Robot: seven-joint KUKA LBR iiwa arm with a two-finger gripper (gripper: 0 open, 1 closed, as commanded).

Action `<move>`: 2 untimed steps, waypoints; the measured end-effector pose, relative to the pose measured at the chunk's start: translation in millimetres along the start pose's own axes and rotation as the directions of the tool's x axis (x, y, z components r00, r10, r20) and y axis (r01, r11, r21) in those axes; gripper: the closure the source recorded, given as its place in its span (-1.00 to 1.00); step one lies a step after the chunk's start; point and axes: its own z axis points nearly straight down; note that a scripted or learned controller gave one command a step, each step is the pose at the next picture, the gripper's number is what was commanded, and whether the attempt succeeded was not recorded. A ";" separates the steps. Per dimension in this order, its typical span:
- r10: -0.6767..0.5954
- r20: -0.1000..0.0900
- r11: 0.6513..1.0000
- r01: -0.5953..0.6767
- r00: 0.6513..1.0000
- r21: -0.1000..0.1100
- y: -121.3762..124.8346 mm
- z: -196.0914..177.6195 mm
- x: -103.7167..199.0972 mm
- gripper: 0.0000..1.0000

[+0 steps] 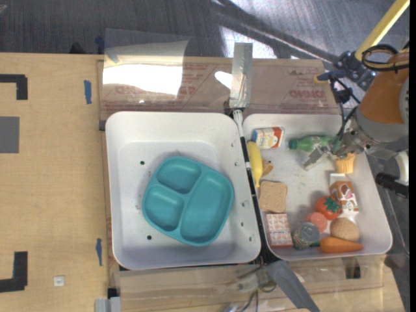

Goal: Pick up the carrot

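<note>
The carrot (pixel 340 244) is orange and lies flat along the front edge of the right bin (pixel 380 239), near its front right corner. It touches a tan bun-shaped piece (pixel 344 228) just behind it. My gripper (pixel 323 155) hangs over the back of that bin, beside a green toy vegetable (pixel 304 143), and far behind the carrot. It looks open, with nothing between its fingers. The orange wrist band (pixel 383 99) is at the right edge.
The right bin also holds a banana (pixel 255 162), a bread slice (pixel 273 197), a white bottle (pixel 268 137), a tomato (pixel 329 207), yellow fries (pixel 344 163), a pink box (pixel 278 229) and a small can (pixel 304 236). A teal divided plate (pixel 188 200) lies in the left bin (pixel 123 142).
</note>
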 end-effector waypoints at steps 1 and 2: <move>-0.001 0.011 1.000 0.001 1.000 -0.002 0.4 -11.7 -3.1 1.00; -0.003 0.015 1.000 0.003 1.000 -0.006 1.9 -22.6 -3.1 1.00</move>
